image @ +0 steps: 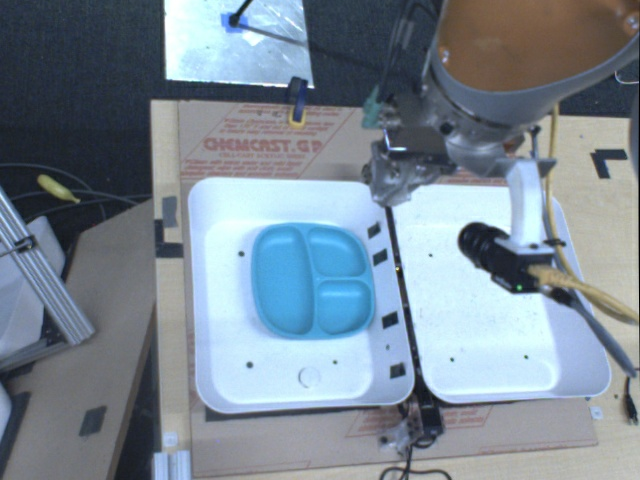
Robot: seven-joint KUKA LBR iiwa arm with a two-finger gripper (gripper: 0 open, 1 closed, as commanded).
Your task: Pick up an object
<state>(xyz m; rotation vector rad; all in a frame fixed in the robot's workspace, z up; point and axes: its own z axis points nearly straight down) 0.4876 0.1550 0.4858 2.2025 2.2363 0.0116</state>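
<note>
Two shallow white bins sat side by side; the left bin (215,268) held one blue plate (310,280), rounded and split into three compartments, lying flat at its middle. The right bin (480,368) lay beside it. The gripper (392,183) hung over their far shared edge, its state impossible to tell.

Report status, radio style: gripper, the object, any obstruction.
Gripper at the bins' far divider. Blue plate in left bin, untouched. Nothing on it.
</note>
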